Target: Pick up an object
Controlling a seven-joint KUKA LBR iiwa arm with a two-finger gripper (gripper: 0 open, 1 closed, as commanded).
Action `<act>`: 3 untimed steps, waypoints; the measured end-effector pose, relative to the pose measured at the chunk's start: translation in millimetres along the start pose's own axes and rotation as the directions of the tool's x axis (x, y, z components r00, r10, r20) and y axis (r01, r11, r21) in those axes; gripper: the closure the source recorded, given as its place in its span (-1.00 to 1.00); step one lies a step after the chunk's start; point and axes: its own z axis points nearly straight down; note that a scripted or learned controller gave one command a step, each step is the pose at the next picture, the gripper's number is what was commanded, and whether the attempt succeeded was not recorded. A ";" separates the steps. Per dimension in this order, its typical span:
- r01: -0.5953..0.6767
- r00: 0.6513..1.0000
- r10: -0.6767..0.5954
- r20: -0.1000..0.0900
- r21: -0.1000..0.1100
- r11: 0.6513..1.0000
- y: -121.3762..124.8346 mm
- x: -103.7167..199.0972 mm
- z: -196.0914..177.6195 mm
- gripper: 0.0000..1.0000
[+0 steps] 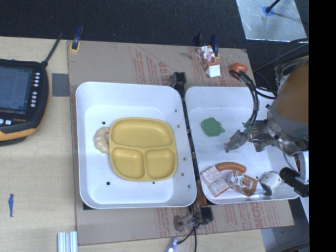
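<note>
My gripper (246, 143) hangs low over the right bin (220, 96), near its right side, with its two dark fingers apart and only white bin floor showing between them. A flat green piece (212, 126) lies to the left of the gripper. Nearer the bin's front edge lie an orange sausage (231, 167), a red-and-white packet (214, 178), a second printed packet (244, 184) and a small white object (271, 179).
The left bin (86, 109) holds a yellow divided plate (143, 147) with a beige lump (101, 139) at its left edge. Behind the bins stand a small carton (208, 60) and an orange item (239, 67). A teach pendant (18, 98) lies far left.
</note>
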 end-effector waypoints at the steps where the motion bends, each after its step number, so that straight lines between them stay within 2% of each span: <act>1: -0.002 1.000 0.002 0.001 -0.001 1.000 52.9 -91.4 39.6 -1.00; 2: 0.003 1.000 -0.003 0.001 -0.002 1.000 83.7 -41.9 35.2 -1.00; 3: -0.002 1.000 0.002 0.000 -0.001 1.000 148.1 -104.1 73.8 -1.00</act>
